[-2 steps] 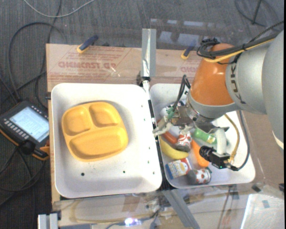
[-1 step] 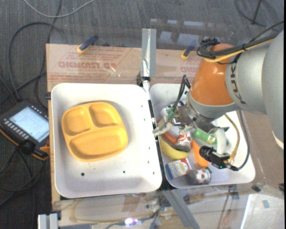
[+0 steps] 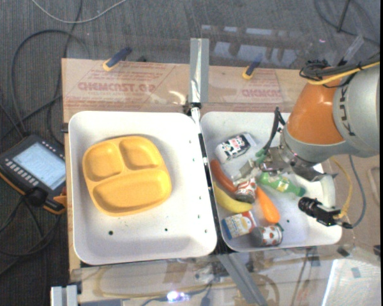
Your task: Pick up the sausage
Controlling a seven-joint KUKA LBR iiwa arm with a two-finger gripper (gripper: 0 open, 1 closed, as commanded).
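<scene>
The sausage (image 3: 221, 176) is a reddish-orange stick lying at a slant by the left wall of the right bin (image 3: 319, 234). Its lower end runs under a small can (image 3: 246, 187) and touches a banana (image 3: 233, 202). My gripper (image 3: 260, 164) hangs low over the middle of that bin, to the right of the sausage and just above the can and a green bottle (image 3: 279, 183). Nothing shows between its tips.
The right bin also holds a milk carton (image 3: 236, 146), a carrot (image 3: 267, 206), a small juice carton (image 3: 238, 224) and another can (image 3: 268, 235). In the left bin (image 3: 83, 234) lies a yellow divided plate (image 3: 126, 174).
</scene>
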